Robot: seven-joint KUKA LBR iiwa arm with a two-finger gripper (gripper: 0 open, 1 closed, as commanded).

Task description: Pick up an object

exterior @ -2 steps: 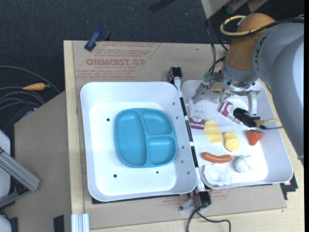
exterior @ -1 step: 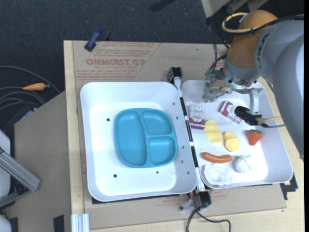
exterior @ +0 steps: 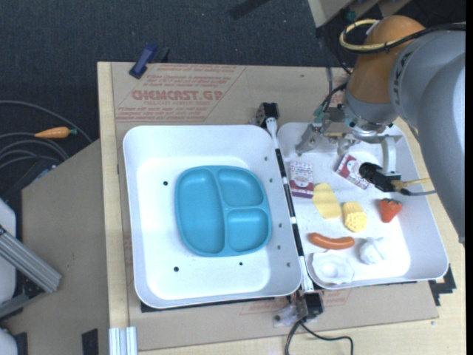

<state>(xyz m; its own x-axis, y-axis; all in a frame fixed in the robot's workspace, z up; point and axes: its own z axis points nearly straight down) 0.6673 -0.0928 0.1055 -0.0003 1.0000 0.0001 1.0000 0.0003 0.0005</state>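
From my station, the grey arm (exterior: 429,87) with its orange band filled the upper right. The left white bin (exterior: 148,265) held a blue three-compartment plastic plate (exterior: 222,209). In the right white bin (exterior: 425,254) lay a yellow block (exterior: 326,200), a toy hot dog (exterior: 331,241), corn (exterior: 354,217) and a strawberry (exterior: 389,210). The gripper (exterior: 360,128) hung over that bin's upper end; I could not tell its opening.

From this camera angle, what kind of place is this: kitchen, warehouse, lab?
Most likely a robotics lab test bench. A grey arm reaches over two white bins; one holds a blue divided plate, the other toy food such as a hot dog. Loose cables lie on the carpet.
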